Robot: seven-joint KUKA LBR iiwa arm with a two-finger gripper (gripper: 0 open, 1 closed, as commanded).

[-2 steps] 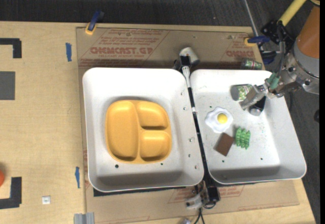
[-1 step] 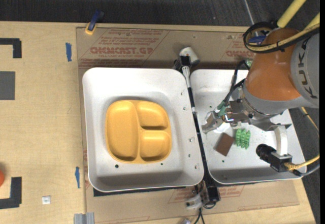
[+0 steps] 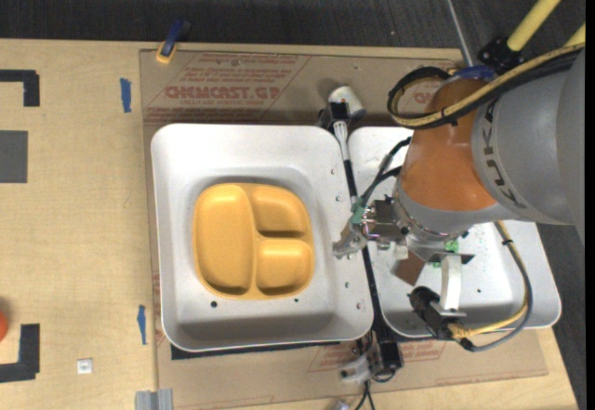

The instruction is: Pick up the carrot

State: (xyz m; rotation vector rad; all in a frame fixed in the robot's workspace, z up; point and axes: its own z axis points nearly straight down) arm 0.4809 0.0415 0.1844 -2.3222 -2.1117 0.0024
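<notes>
Pale wooden bench bearing two white bins, one grey arm reaching over the right one
The left bin holds one yellow three-compartment plate. The arm hides most of the right bin; there a small orange-brown shape, perhaps the carrot, sits under the gripper, hard to make out, and whether the gripper is apart or together cannot be told

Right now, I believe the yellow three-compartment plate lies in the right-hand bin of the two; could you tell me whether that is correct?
Not quite: the yellow three-compartment plate lies in the left-hand bin of the two, not the right-hand one, as the camera view shows.
</notes>
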